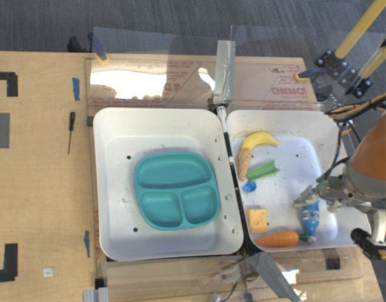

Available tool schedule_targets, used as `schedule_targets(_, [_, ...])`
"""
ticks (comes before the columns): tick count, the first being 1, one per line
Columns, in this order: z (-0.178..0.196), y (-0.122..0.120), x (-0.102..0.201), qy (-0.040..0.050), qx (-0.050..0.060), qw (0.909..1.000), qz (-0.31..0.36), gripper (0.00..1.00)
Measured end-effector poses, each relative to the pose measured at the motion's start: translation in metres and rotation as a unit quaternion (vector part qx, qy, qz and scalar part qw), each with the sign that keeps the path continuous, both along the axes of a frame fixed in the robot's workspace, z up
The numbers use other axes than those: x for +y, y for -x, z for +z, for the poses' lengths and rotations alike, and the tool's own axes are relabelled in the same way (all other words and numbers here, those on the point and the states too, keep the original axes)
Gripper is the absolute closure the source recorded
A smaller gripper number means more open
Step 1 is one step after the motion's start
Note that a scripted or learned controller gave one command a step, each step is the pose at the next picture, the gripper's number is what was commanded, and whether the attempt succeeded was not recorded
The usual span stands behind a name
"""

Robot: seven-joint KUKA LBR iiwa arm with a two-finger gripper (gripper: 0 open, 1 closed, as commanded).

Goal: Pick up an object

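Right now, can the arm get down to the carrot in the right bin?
Probably yes. The carrot lies uncovered by the right bin's near wall, with the gripper just above it; only the blue bottle sits close.

We are seeing bench point(35, 187) carrying two white bins side by side: left bin point(111, 137), right bin point(306, 121); screwdriver point(70, 131) lying on wood.

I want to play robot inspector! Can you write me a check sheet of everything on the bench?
Surface: two shallow white bins side by side on a wooden bench.
Job's things: right bin holds yellow banana, green block, small blue piece, orange cheese wedge, orange carrot, blue-labelled bottle.
Clutter: teal divided plate in left bin.
Grippers: gripper just above the bottle.
Cables: black cables beside the arm.
Surroundings: screwdriver on the bench.
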State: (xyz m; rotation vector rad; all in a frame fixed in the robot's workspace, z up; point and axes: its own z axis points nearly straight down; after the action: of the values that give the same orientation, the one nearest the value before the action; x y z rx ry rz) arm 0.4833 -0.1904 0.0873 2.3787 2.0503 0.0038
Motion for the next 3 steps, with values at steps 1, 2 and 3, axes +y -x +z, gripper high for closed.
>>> schedule_targets(1, [0.001,-0.0005,-0.011,-0.0081,0.0,0.9997,0.023,0.0])
schedule_targets(2, [0.0014,0.0003,-0.0156,-0.0098,0.002,0.996,0.089,0.0])
schedule_targets(3, [0.0019,-0.001,-0.0185,-0.0102,0.0,0.9923,0.123,0.0])
